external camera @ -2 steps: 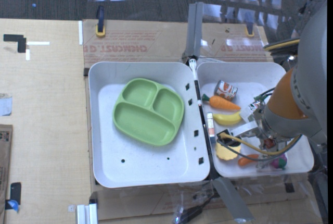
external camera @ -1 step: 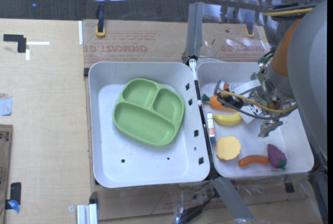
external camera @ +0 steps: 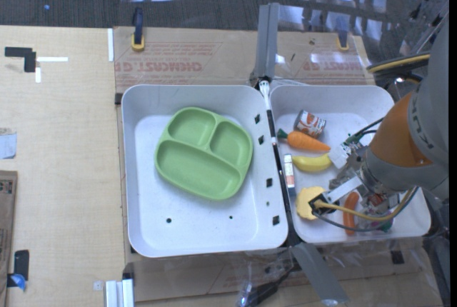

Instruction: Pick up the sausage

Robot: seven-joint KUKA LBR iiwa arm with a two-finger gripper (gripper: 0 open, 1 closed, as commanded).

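Down in the near right corner of the right bin [external camera: 400,230], the gripper [external camera: 355,207] hung low over the sausage [external camera: 350,213], a reddish piece lying on the bin floor, partly hidden by the wrist and its cables. Whether the pincer was spread or pressed together, I cannot tell. It sat there presumably because the sausage was its target. The yellow piece [external camera: 308,200] lay just left of it, the banana [external camera: 312,163] and carrot [external camera: 308,142] farther off. The green divided plate [external camera: 205,153] rested in the left bin [external camera: 143,227], well apart.
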